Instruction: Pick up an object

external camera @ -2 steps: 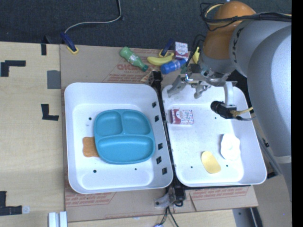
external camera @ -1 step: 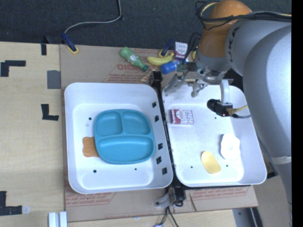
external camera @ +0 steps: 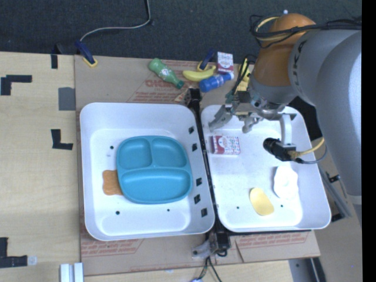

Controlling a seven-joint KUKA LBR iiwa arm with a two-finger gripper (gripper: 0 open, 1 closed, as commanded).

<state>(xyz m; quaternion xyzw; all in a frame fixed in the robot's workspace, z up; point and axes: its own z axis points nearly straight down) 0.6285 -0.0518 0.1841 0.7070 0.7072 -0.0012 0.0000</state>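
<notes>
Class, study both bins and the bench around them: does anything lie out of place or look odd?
Yes. A green bottle, a banana, a blue bottle and a small carton lie on the bench behind the bins, outside both. In the left bin, an orange piece sits partly tucked under the blue divided plate.

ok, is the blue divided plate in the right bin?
No, the blue divided plate lies in the left bin; the right bin holds a small red-and-white packet and a yellow piece.
</notes>
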